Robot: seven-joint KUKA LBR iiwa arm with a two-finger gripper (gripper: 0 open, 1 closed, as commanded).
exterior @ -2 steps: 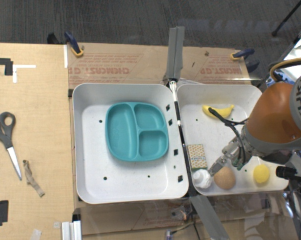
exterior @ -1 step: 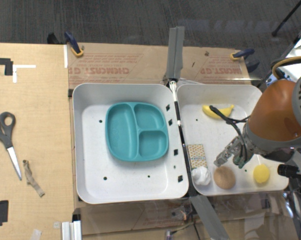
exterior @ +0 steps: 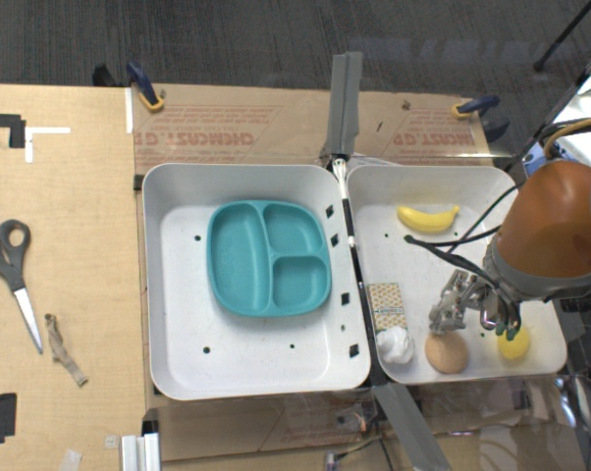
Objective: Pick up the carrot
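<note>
Over the right bin [exterior: 376,248], arm [exterior: 556,226].

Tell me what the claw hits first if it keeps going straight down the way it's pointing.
Most likely the brown egg-shaped object: the claw hangs just above it in the right bin. Depth is unclear from this slanted view, so it could land on the bin floor beside it instead.

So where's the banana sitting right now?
The banana lies in the right bin, near its far wall, up-view of the pincer and apart from the yellow item by the near right corner.
</note>
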